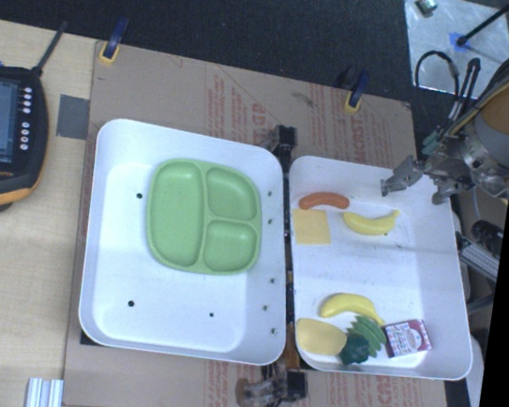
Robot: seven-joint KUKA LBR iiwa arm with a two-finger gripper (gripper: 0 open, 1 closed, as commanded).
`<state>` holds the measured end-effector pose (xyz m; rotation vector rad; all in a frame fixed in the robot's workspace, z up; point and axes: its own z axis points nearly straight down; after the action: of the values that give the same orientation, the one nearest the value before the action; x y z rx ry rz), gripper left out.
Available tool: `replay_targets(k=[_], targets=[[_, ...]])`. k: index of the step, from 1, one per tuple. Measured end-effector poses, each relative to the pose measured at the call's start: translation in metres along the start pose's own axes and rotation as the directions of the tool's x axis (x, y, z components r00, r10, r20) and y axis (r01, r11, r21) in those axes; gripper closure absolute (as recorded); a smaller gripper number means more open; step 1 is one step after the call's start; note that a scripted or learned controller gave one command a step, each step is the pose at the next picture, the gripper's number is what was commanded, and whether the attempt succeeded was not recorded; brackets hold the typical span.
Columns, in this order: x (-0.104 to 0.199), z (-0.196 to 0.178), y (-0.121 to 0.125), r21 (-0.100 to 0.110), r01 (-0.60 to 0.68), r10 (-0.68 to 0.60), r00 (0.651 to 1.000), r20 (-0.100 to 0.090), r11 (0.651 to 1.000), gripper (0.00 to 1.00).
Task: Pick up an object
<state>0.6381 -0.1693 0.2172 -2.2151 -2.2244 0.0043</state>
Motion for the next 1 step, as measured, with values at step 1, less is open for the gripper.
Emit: replay_targets(k=[1], targets=[[-0.0217, 0.0926, -0.0355, 0.003, 0.001, -0.001, 1.0, 0.001, 1.0, 0.0]])
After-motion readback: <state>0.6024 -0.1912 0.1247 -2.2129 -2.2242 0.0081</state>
